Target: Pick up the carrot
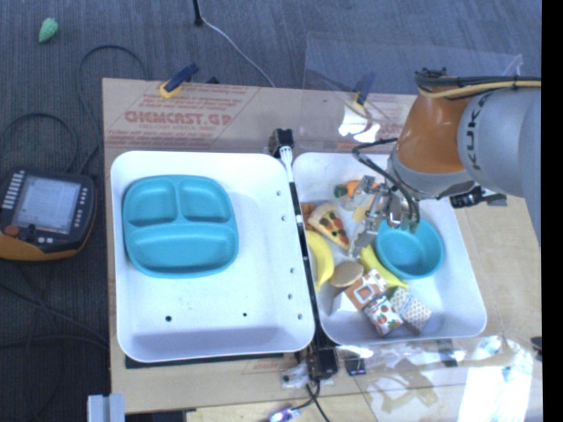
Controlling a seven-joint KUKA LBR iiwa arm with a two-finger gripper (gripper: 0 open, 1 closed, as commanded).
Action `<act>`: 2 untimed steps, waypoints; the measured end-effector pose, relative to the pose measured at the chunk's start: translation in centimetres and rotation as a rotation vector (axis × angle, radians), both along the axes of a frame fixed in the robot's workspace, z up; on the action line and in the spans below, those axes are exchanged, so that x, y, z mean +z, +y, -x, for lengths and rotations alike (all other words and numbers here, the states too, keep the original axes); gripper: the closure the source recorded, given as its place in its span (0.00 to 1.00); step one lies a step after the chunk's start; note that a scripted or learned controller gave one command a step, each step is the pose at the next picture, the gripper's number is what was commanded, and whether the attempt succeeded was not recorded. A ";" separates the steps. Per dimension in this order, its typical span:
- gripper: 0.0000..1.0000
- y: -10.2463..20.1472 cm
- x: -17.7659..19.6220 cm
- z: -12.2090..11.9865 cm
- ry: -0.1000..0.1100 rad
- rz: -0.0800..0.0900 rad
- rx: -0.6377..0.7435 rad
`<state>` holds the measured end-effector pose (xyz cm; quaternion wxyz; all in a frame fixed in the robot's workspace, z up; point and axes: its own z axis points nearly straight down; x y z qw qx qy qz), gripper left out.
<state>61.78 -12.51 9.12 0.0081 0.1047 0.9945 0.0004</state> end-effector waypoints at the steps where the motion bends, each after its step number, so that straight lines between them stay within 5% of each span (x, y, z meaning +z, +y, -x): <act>1: 0.00 1.4 0.0 -3.2 0.004 0.004 -0.153; 2: 0.00 1.9 0.0 3.7 -0.003 -0.005 -0.396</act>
